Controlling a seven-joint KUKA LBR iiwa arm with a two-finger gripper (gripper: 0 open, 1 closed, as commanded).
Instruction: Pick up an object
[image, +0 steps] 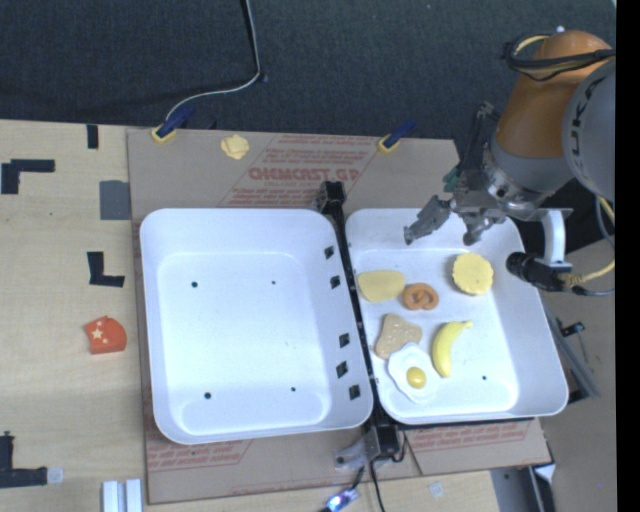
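Pale wood table (60, 300), cardboard sheet (300, 170), two glossy white bins. Right bin (530, 370) holds plastic toy food: curved banana (449, 346), round ridged yellow slice (472, 274), fried egg (413, 376), brown pretzel (421, 296). Hand (450, 228) spread, gripping nothing, above bin's far edge.

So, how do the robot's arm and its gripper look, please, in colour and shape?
The arm is rounded and grey, with a wide orange band above the wrist and dark cables looping over the top of that band. The gripper is dark grey metal with two thin fingers. A black and white part sticks out beside the wrist.
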